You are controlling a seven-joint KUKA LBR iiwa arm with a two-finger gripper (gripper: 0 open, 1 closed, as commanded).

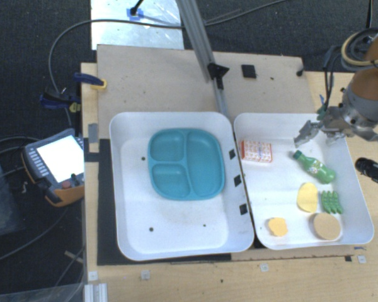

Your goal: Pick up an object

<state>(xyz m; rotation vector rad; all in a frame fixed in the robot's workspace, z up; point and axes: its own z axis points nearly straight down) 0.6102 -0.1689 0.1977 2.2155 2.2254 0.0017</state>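
Note:
The right bin (264, 187) holds several small objects. A green bottle (315, 167) lies on its side near the bin's far right. A red and white packet (256, 151) lies near the left wall. Toward the front are a yellow piece (307, 197), a green ridged piece (331, 202), a small orange round (277, 226) and a tan round (326, 226). My gripper (305, 133) hangs over the bin's far right part, just above and left of the green bottle, with nothing seen in it.
The left bin (132, 219) holds a teal divided plate (186, 163). A slanted metal pole (198, 30) runs down to the gap between the bins. A handheld pendant (57, 165) sits left of the bench.

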